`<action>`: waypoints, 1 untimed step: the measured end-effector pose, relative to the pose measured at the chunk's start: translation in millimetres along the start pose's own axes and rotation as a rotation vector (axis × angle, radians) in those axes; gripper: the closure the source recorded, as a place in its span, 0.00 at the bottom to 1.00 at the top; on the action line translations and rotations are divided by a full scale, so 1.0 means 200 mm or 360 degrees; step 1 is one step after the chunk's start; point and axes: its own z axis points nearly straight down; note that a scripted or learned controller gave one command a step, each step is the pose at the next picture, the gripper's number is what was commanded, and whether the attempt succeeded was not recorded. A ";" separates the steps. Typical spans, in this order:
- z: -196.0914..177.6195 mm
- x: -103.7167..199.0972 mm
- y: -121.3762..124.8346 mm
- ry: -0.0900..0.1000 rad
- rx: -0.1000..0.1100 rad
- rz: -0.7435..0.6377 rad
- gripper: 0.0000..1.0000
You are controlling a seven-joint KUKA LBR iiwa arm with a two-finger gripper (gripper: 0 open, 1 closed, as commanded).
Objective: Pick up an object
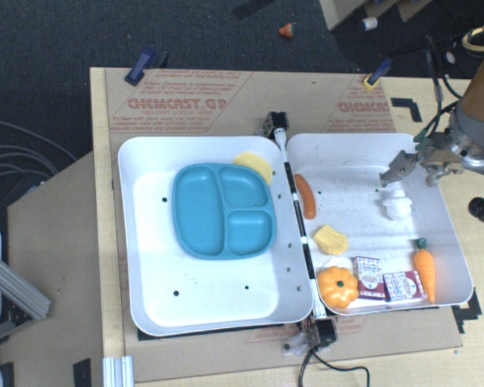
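**White lump just below the spread fingers in the right bin**

The gripper [411, 168] hangs over the far part of the right bin [347, 147], its two fingers [395, 170] spread apart with nothing between them; the arm [477, 127] comes in from the right, over the bin's edge. Just below the fingers, on the bin floor, lies a small white lump [397, 206], the nearest thing to them and, by that judgement, the likely target; it looks light and possibly soft, pale against the white floor, so its outline is hard to read; a hold across its narrow middle seems safest, since a rounded shape could slip out sideways under a pinch.

Further from the fingers, toward the near edge, a carrot [424, 271] lies by the bin's right wall; beside it sit two small red and white packets [385, 280], then a little orange pumpkin [339, 286]. A yellow wedge [331, 239] lies well to the left of the fingers, and a sausage [306, 195] rests against the dividing wall; all look like light toy food, stiff and smooth. In the left bin [145, 240] sits a blue divided tray [223, 210], with a yellow piece [255, 164] partly tucked behind its far corner.

What the white lump actually is cannot be told; the arm's upper part is cut off at the frame's edge; the packets' print is too small to read.
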 end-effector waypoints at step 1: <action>0.56 0.21 0.06 0.0000 -0.0001 0.0000 0.00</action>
